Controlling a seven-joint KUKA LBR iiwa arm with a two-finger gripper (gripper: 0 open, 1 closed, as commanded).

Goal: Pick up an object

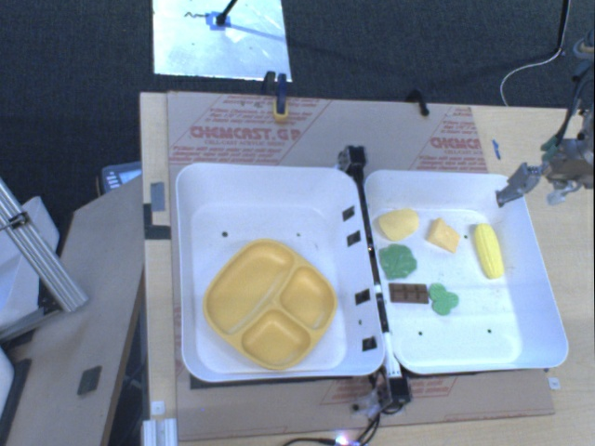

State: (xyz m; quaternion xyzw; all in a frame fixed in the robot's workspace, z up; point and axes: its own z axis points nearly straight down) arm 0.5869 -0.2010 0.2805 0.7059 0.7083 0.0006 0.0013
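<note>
The right bin point(535, 342) holds several toy foods: a yellow corn cob point(489, 250), an orange cheese wedge point(443, 235), a pale yellow lump point(398, 224), a green broccoli-like piece point(398, 261), a brown chocolate bar point(408, 294) and a small green piece point(443, 300). My gripper point(532, 195) hangs over the bin's far right corner, above and to the right of the corn cob. It is open, with nothing between its fingers. One grey finger point(513, 188) points down-left toward the bin rim.
The left bin point(200, 193) holds a yellow divided plate point(270, 303). A row of black clips point(358, 240) runs along the divider between the bins. A cable point(530, 63) loops above the arm at the far right.
</note>
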